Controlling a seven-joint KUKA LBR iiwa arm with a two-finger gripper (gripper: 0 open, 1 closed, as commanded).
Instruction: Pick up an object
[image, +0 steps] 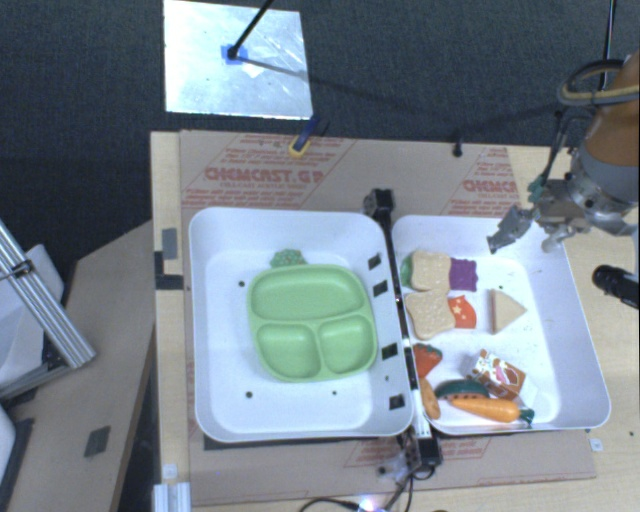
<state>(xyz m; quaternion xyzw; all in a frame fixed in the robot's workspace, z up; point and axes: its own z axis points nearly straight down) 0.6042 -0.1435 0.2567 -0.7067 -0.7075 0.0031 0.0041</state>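
The grey two-finger hand (527, 230) hangs with fingers spread, gripping nothing, over the right shallow white bin's (578, 330) far edge. The pale triangular wedge (505, 308) (toy food) lies nearer the camera — apart.

Dark blue-grey carpet floor (80, 120) behind and left of the tabletop (165, 330), which is light wood. Brown protective sheet with red print (265, 172) covers its middle. A shiny metal plate (238, 60) lies on the floor at top, blue tape on it. Aluminium framing (35, 300) at left edge. Even, soft lighting.
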